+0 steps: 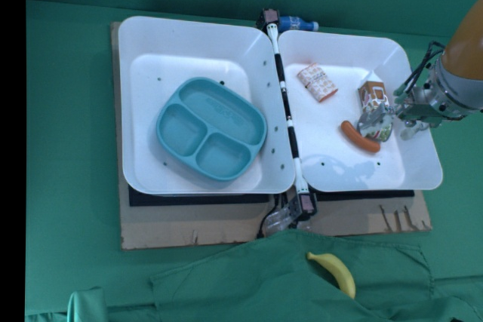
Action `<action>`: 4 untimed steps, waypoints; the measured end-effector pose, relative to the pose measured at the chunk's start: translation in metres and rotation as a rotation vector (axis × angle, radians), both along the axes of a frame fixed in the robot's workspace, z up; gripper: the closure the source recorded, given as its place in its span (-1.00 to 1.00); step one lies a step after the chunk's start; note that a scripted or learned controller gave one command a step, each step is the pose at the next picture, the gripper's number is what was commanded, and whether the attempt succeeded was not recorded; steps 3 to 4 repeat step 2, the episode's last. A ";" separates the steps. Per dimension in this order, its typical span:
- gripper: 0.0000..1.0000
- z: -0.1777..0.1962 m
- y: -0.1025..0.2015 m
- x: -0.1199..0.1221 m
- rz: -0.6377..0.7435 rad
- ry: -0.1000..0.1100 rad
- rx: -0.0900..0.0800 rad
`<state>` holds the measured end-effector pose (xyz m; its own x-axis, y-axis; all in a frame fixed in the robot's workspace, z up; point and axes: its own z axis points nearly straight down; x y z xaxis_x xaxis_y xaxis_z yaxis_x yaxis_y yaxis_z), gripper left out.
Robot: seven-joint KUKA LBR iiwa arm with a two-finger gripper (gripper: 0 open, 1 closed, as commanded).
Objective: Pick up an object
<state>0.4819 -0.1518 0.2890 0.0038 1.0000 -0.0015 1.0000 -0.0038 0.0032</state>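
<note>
Item: my gripper [377, 124], finger state indiscernible, crowding carton [371, 93] and sausage [360, 137] in right bin [423, 173]; risk: nudging both, grasping neither.

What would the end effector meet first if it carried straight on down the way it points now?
Probably the sausage, or the bin floor beside it. The end effector hangs over the sausage's right end, next to the small carton; depth is hard to judge from this view.

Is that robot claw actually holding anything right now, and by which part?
It cannot be told. The gripper is low in the right bin, beside the carton and sausage, but no grasp shows.
</note>
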 end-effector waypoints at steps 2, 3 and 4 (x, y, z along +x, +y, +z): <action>1.00 0.059 -0.002 -0.004 -0.016 -0.008 -0.002; 1.00 0.059 -0.002 -0.004 -0.016 -0.008 -0.002; 1.00 0.059 -0.002 -0.004 -0.016 -0.008 -0.002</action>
